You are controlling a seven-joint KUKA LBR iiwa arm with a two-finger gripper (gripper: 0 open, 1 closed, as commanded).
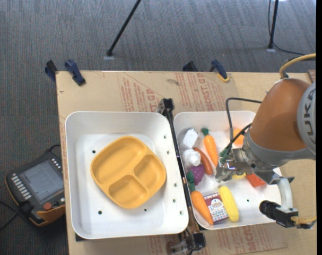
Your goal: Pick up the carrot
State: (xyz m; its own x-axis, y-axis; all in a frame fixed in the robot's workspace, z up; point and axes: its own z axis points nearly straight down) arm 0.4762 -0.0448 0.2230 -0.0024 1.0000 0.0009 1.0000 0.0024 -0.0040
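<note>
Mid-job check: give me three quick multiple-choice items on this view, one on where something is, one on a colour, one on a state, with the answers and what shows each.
1. Where does the divided plate lie?
A. In the left bin
B. In the right bin
C. On the bare bench

2. What colour is that plate?
A. Blue
B. Yellow
C. Green

3. How does the carrot with the green top stand to the gripper?
A. Lifted clear of the bin
B. Lying in the bin, beside the gripper
C. Resting on the plate

Answers:
1 A: white bin walls surround the plate.
2 B: it is yellow-orange all over.
3 B: the carrot lies flat among the toy foods.
</note>
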